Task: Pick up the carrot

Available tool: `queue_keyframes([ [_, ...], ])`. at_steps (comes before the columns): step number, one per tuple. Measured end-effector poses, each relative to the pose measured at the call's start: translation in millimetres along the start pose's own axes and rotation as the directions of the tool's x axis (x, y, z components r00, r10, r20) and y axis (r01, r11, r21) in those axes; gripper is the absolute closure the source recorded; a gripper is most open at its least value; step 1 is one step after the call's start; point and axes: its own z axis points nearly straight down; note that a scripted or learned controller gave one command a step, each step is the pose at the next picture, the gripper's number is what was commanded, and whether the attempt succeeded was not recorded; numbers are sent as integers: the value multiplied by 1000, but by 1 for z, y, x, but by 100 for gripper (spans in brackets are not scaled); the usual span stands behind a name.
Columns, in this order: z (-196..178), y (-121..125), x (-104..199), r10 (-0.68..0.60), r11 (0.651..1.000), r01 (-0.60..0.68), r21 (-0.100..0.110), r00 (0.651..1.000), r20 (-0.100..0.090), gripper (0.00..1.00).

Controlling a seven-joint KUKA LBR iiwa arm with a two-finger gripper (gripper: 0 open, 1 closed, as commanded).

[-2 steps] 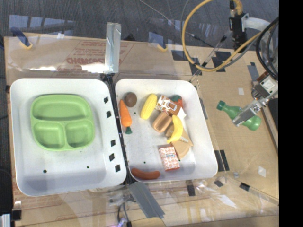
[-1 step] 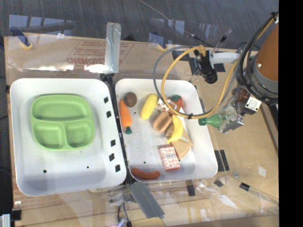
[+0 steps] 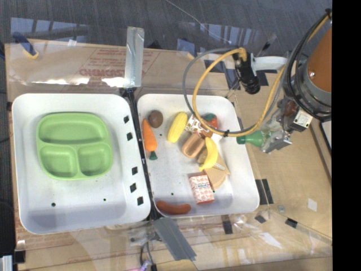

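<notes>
The arm [image 3: 316, 66] is grey with a broad orange band at its upper part, ringed by dark cables. A yellow hose [image 3: 198, 83] loops from it beside a thinner grey cable. A black cylindrical fitting [image 3: 248, 78] sits on a white bracket. A green piece [image 3: 255, 139] adjoins grey metal hardware.

The scene was evenly and fairly brightly lit from above, with only soft, short shadows. The two white bins [image 3: 34, 208] looked slightly washed out. Glare streaked the clear plastic sheeting [image 3: 73, 55] across the upper left of the frame and along the bottom edge. Focus was soft overall, and the food [image 3: 194, 143] showed little fine detail.
</notes>
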Motion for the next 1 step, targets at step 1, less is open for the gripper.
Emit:
queue_keyframes([
  [1, -75, 20, 9, -172, 985, 172, -1, 985, -2, 100],
])
